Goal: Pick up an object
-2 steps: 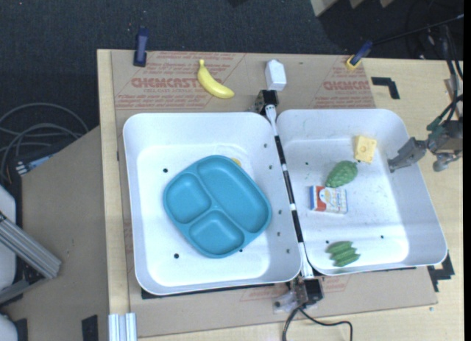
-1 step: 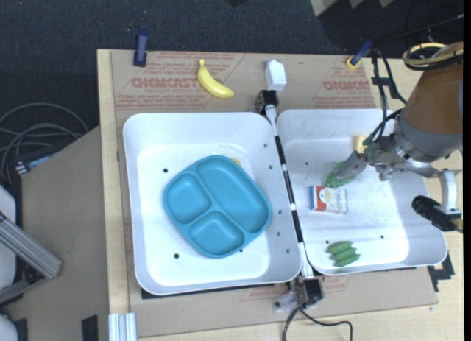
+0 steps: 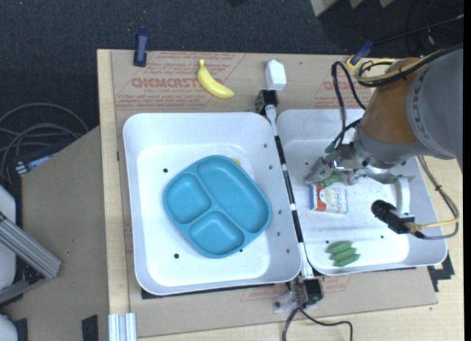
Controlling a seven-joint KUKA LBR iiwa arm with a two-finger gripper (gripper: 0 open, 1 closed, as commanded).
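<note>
The right bin [image 3: 316,129] holds a small white and red packet [image 3: 328,199] near its middle and a green pea pod [image 3: 342,252] near its front wall. My gripper [image 3: 329,172] hangs low in that bin, just above the packet's far edge, with the grey arm and orange band [image 3: 390,115] reaching in from the right. The fingertips blend into the packet's top, so their spacing is unclear. The left bin [image 3: 147,137] carries a blue divided plate [image 3: 214,205].
A yellow banana [image 3: 213,82] lies on the cardboard behind the left bin, with a white block [image 3: 276,74] and a blue clip [image 3: 140,46] nearby. Black and yellow cables [image 3: 412,225] loop over the right bin's right side.
</note>
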